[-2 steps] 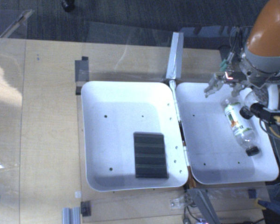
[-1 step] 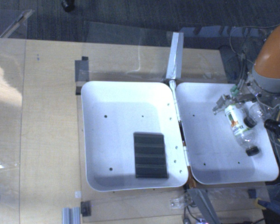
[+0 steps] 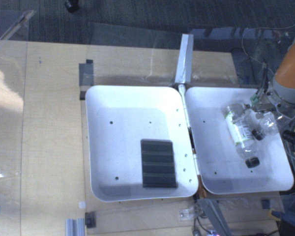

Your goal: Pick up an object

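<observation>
A clear plastic bottle [image 3: 240,132] with a white label lies in the right bin [image 3: 211,173], its black cap [image 3: 252,162] pointing toward the front. The gripper [image 3: 262,121] hangs low over the right bin, just to the right of the bottle's upper half and very close to it. Whether it touches the bottle cannot be made out. The orange band of the arm [image 3: 291,68] rises at the right edge. A black ribbed rectangular block [image 3: 158,163] lies flat in the front middle of the left bin [image 3: 103,132].
A metal divider post [image 3: 184,58] stands behind the seam between the two bins. Cables [image 3: 265,38] run behind the right bin near the arm. The wooden bench [image 3: 39,132] extends to the left.
</observation>
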Motion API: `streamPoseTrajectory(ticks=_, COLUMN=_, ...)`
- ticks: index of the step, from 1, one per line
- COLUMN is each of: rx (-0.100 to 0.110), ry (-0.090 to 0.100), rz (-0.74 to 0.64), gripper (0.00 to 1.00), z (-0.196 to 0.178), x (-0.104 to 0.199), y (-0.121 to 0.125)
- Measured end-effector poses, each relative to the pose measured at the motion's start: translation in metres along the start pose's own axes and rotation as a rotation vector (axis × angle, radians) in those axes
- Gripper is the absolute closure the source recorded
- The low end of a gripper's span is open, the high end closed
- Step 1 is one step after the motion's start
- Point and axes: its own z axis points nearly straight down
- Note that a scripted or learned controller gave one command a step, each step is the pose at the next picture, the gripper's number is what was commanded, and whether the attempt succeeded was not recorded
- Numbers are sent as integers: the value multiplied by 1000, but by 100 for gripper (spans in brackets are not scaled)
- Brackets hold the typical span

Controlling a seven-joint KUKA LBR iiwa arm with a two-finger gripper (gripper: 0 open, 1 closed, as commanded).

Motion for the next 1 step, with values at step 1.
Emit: streamPoseTrajectory(ticks=1, rx=-13, ry=-4, rz=-139, gripper=0, z=38, x=2, y=-11)
